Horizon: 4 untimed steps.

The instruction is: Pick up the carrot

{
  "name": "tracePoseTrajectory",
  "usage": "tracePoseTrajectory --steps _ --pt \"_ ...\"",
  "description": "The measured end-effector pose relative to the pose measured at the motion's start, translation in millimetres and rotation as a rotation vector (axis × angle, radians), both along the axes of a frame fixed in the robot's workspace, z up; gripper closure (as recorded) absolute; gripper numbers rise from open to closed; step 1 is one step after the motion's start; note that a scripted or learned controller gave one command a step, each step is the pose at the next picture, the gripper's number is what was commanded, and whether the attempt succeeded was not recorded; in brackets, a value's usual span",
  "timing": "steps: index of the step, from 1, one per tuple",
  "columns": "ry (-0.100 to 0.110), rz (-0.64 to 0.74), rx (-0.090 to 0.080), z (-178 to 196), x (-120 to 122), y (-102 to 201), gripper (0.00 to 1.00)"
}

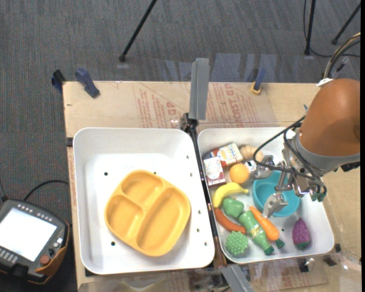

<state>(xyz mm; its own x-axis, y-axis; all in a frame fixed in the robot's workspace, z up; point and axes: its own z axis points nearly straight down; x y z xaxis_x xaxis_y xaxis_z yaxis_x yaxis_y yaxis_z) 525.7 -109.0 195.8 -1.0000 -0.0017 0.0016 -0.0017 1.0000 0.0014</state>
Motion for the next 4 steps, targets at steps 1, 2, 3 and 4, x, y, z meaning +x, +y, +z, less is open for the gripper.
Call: tracePoseTrajectory --steps 1,2,3,4 --pt "0.005 0.23 0.003 -111.3 -42.2 -8.8 0.0" --pt "0.001 0.237 0.002 -100.2 -39.8 -6.2 1.0" --pt "-0.012 0.353 -0.003 103.3 -4.7 19.6 1.0" --pt "-0.006 0.76 0.0 161.4 -0.8 -34.3 1.0"
